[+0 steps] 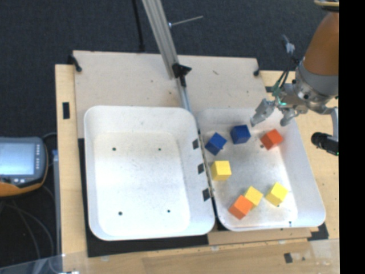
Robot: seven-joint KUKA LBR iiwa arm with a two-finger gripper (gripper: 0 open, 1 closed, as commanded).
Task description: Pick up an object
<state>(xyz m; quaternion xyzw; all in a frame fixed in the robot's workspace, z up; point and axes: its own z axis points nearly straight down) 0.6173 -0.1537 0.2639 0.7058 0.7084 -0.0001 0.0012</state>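
Your gripper [275, 113] is hanging over the upper right part of the right bin [308, 176], fingers spread apart with nothing between them; so it's released, not carrying anything. Closest candidate looks like the red cube [271, 138], sitting just below the gripper in the frame, pretty much under the gap between the fingers; the darker blue cube [240, 133] is the next nearest, down and to the left. Rest of the pile sits lower in that bin: another blue cube [215, 143], a yellow cube [221, 169], an orange cube [240, 206] touching a yellow one [253, 196], and one more yellow [276, 193] near the right wall. I'd guess a short drop toward the red cube does it; it's turned at a slant, so watch the finger line-up.
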